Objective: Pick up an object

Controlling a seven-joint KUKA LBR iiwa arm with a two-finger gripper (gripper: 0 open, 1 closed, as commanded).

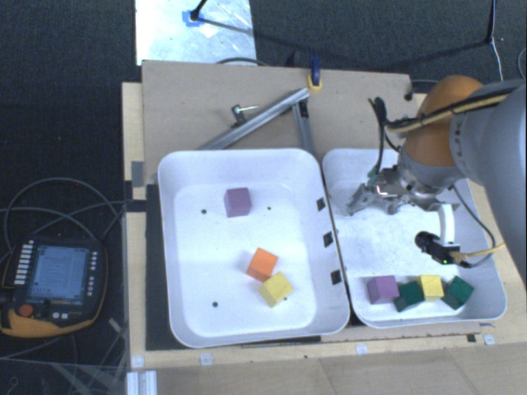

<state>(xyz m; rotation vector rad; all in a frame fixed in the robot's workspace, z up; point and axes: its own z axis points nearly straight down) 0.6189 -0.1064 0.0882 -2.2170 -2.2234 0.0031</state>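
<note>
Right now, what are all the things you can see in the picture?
White bins: 2, side by side on the bench; left bin, right bin.
Purple blocks: 2; one in the left bin, one in the right bin.
Orange block: 1, left bin, touching the yellow one.
Yellow blocks: 2; left bin, right bin.
Dark green blocks: 2, right bin; and.
Handheld controller: 1, orange and grey, floor at left.
Metal bar: 1, behind the bins.
Gripper: 1, over the right bin.
</note>
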